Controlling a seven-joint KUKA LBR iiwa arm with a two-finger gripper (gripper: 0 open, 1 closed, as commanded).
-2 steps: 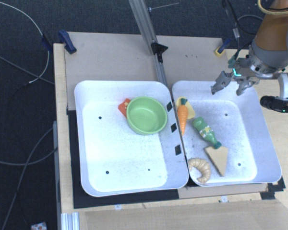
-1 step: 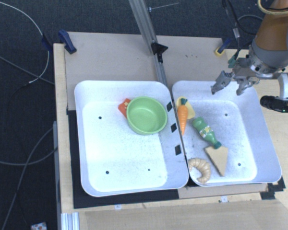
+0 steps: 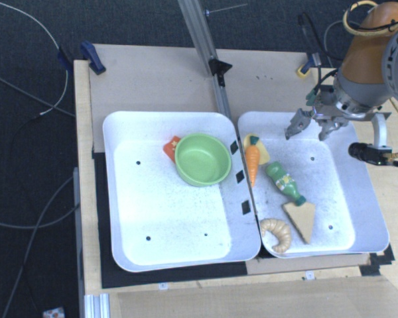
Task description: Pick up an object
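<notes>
My gripper (image 3: 312, 130) hangs open over the far part of the right bin (image 3: 331, 177), with nothing between its fingers. Below and left of it lie an orange carrot (image 3: 252, 163) against the bin's left wall, a green bottle (image 3: 284, 183) near the middle, a tan wedge (image 3: 301, 220) and a croissant (image 3: 278, 233) at the near edge. A pale yellow item (image 3: 260, 150) peeks out behind the carrot. In the left bin (image 3: 152, 224) a green bowl (image 3: 201, 159) sits at the far right, with a red object (image 3: 170, 147) partly hidden behind it.
A slanted metal pole (image 3: 202, 32) runs from the top down to the divider between the bins. Blue clamps (image 3: 93, 57) hold the bench corners. Cables lie on the dark floor at the left. A black fitting (image 3: 370, 152) juts from the arm at the right bin's edge.
</notes>
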